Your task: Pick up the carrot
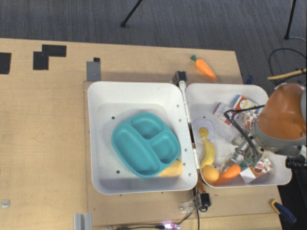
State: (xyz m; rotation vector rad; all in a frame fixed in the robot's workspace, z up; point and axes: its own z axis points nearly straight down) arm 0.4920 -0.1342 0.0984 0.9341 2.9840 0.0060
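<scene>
Crowding carrot [230,172], pincer [241,153], bin wall [249,183]

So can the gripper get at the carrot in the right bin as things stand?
Probably yes: the gripper hangs right above the carrot, whose top is uncovered, though an orange fruit touches its left end.

My single fixed camera looks down, slanted, over both shallow white plastic bins [96,128] from above the pale wooden bench [43,138].

A robotics lab: plywood bench [43,143] with black markers, tripod legs [139,4] on grey carpet, loose cables [283,56].
</scene>
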